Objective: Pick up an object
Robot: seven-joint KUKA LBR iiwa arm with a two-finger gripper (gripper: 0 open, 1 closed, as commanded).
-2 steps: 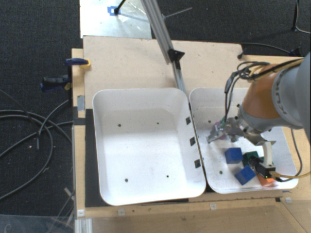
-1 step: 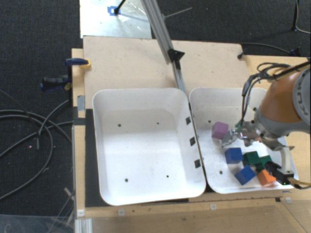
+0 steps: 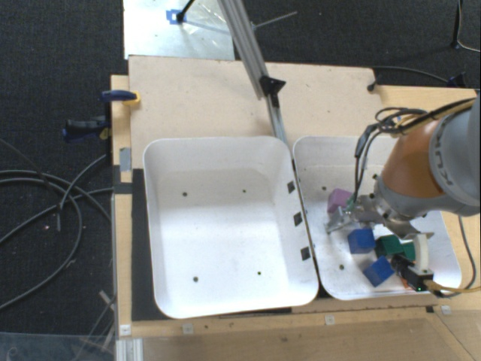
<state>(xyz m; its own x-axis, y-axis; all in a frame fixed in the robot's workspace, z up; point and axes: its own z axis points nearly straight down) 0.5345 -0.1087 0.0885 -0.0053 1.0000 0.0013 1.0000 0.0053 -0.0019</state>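
Two blue blocks [image 3: 361, 240] beside fingers [image 3: 340, 218] in right bin [image 3: 319, 164], finger opening unclear

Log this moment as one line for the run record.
arm: reaching into right bin | end effector: low among blocks, beside purple block | nearby: two blue blocks, green block | grasp: unconfirmed
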